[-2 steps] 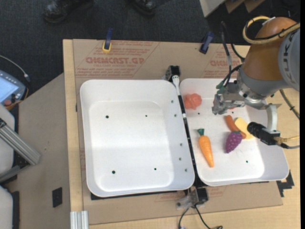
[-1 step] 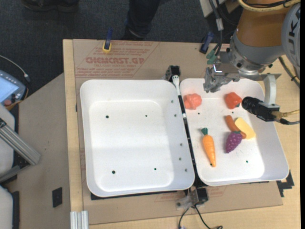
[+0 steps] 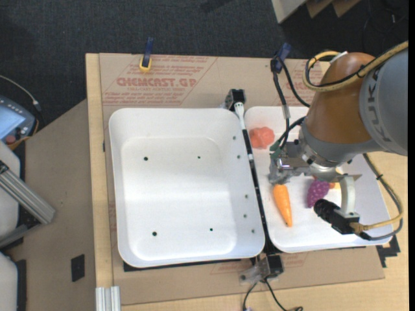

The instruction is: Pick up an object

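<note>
An orange carrot (image 3: 283, 205) lies in the right bin (image 3: 305, 238), pointing toward the front edge. Just behind its thick end sits my gripper (image 3: 282, 168), low over the bin floor, with the arm's grey and orange wrist covering most of it. A bunch of purple grapes (image 3: 318, 190) rests to the right of the carrot, partly under the wrist. At the bin's back left lies a pinkish-red rounded object (image 3: 262, 137), apart from the gripper.
The left bin (image 3: 130, 125) adjoins the right one along a black-clipped divider (image 3: 249, 167). A black cable and connector (image 3: 337, 218) trail from the arm across the right bin's front right. The arm's body hides the right bin's back right part.
</note>
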`<state>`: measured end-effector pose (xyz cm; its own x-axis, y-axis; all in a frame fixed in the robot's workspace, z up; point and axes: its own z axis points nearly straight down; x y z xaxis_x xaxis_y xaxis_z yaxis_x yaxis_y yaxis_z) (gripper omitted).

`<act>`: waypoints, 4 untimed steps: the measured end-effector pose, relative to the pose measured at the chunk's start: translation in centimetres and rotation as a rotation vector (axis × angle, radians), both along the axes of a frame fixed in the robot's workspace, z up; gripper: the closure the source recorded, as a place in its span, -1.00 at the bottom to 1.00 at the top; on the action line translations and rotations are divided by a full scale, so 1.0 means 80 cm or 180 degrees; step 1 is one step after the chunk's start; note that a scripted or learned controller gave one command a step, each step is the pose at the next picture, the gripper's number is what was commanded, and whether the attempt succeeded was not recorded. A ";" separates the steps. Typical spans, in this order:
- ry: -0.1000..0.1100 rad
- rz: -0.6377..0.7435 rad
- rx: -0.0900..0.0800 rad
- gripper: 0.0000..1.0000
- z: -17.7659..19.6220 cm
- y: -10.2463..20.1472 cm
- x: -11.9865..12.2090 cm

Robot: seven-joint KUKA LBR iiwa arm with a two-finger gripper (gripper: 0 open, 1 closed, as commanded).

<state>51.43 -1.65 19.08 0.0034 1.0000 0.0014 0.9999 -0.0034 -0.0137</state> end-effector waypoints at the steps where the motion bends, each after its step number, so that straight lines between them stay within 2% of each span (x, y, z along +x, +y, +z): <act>1: -0.0104 0.0028 -0.0004 1.00 0.184 0.036 0.066; 2: 0.0005 0.0003 -0.0004 1.00 -0.018 0.029 0.031; 3: -0.0106 0.0021 -0.0006 1.00 0.160 0.040 0.106; 4: 0.0012 -0.0002 -0.0004 1.00 -0.018 0.020 0.044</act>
<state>54.96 -0.03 17.65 0.0039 1.0000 0.0001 0.9998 -0.0039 -0.0175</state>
